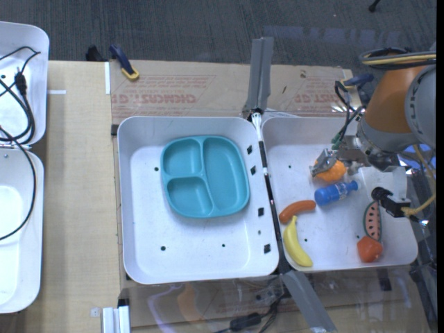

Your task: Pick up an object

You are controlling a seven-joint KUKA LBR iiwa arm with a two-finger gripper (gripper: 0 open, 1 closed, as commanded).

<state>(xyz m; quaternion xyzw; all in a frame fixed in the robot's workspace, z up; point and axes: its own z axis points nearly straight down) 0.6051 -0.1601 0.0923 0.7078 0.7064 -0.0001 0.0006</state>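
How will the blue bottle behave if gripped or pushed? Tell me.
The bottle lies on its side in the right bin, so a push across it would probably roll it. Its rounded, smooth-looking body may slip between fingers. It looks small and plastic, so likely light and stiff.

Teal tray, yellow banana

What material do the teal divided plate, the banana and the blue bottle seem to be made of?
Teal divided plate: likely moulded plastic or silicone, matte; even colour, soft rounded rims.
Banana: probably a plastic toy; uniform yellow, smooth with a slight sheen.
Blue bottle: apparently plastic, glossy; a bright highlight along its side. It is too small to tell more.
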